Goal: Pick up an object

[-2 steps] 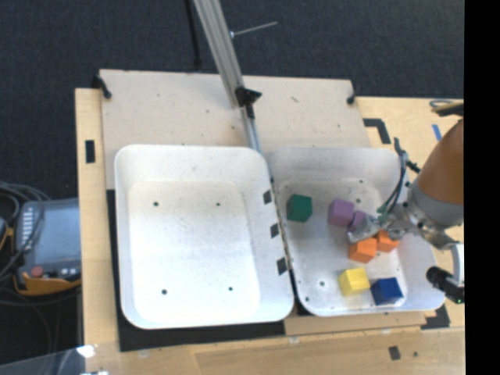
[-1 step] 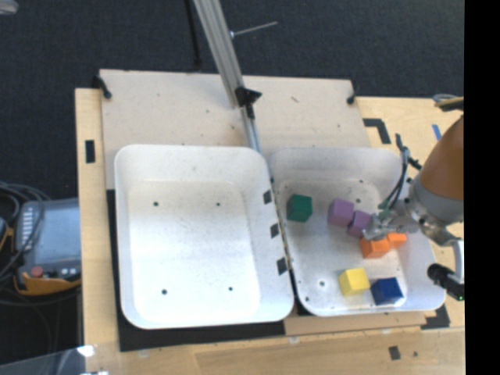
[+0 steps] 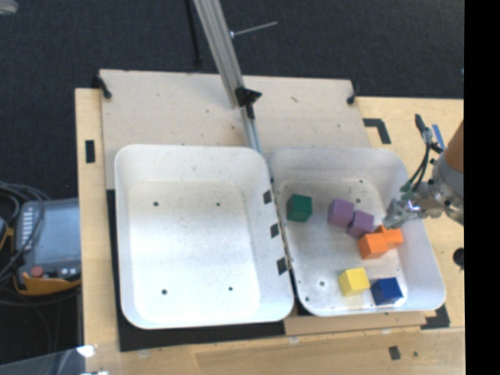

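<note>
Toward the 3 o'clock side of the right bin [image 3: 312,166], the orange block [image 3: 380,241] lies on the bin floor, touching or nearly touching the lower purple block [image 3: 361,223] at its 11 o'clock corner. A second purple block [image 3: 340,212] sits against that one, further toward 10 o'clock. The gripper [image 3: 400,212] stands just above the orange block, at its 1 o'clock side, reaching in from the 3 o'clock edge of the bench [image 3: 94,209]. Its metal fingertips are small and blurred against the bin wall; whether they are apart or together cannot be told, and no block is seen between them. Contact between the tool and the orange block cannot be confirmed.

Other contents of the right bin:
- green block [image 3: 299,207], at 9 o'clock of the purple pair, well apart from them, near the bin's left wall.
- yellow block [image 3: 354,280], at 7 o'clock of the orange block.
- blue block [image 3: 387,291], just beside the yellow block on its 4 o'clock side, near the bin's lower rim.

The left bin [image 3: 125,162] stands side by side with the right bin, their rims meeting at the centre. An aluminium post [image 3: 219,37] rises from the 12 o'clock end of that junction.
</note>
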